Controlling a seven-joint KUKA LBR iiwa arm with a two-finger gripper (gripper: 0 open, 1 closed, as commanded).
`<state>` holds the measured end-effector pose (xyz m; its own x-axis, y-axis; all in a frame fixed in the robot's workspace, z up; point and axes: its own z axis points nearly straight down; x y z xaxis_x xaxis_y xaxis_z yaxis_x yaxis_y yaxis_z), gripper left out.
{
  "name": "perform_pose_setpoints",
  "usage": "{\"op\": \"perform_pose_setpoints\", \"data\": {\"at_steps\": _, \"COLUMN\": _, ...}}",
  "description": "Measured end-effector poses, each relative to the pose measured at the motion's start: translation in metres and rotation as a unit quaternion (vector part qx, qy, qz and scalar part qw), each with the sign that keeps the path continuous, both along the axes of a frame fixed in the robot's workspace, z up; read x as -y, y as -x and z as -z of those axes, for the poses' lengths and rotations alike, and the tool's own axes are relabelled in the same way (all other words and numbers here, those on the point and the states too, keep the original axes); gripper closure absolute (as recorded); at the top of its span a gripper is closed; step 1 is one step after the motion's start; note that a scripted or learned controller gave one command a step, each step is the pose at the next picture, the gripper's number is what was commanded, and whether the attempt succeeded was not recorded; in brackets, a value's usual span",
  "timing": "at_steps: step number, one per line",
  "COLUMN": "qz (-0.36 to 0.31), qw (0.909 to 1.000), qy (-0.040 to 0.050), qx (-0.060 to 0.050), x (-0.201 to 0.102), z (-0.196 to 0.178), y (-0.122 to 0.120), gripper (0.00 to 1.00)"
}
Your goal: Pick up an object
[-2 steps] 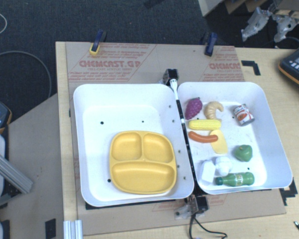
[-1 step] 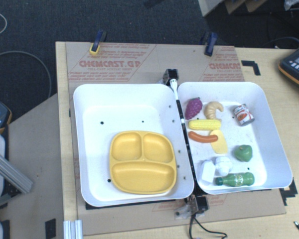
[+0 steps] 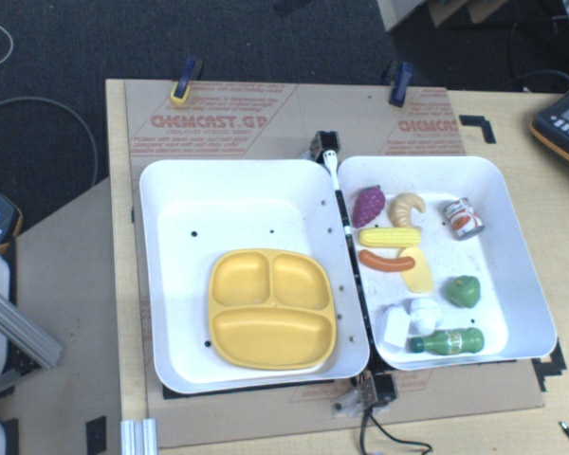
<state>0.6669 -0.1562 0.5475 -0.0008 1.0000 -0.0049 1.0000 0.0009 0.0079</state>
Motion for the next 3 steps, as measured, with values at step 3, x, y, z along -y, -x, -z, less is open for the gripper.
{"op": "perform_pose_setpoints", "data": {"at_steps": 3, "qz": 0.000, "qw": 0.9999, "qy": -0.0065, "qx": -0.013, "x": 0.016, "z": 0.275, "y": 0.191, "gripper": 1.00}}
